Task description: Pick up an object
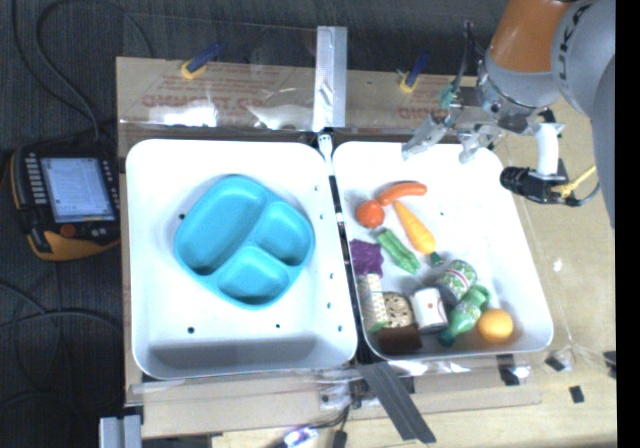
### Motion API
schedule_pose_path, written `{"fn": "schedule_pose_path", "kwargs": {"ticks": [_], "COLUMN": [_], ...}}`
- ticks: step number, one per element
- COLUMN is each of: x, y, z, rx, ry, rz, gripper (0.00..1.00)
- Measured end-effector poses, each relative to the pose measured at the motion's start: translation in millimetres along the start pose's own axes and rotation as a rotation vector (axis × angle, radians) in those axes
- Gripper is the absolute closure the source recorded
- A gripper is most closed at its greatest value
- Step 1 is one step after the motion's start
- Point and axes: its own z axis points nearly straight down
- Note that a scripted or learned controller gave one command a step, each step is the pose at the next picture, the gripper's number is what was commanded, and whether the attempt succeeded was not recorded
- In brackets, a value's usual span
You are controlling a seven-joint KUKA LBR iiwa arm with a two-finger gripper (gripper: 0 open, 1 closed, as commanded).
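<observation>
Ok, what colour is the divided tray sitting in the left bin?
Light blue. The divided tray shows plainly in the camera view, against the white left bin.

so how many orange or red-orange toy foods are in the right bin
4: a curved red-orange sausage at the top of the pile, a round orange tomato beside it, a tapered orange carrot below, and a round orange fruit in the near right corner. Others may be hidden underneath.

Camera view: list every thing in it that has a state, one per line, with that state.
gripper: open, above the right bin's far edge, holding nothing
blue tray: upright, lying in the left bin
right bin: holds the toy food
green can: lying on its side
handheld screen: lit
</observation>
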Motion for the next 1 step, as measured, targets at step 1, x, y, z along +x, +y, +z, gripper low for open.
{"fn": "schedule_pose_path", "kwargs": {"ticks": [1], "x": [-20.2], "y": [-49.9], "z": [137.8], "rx": [-0.002], "ry": [-0.001], "rz": [0.059], "gripper": [0.00]}}
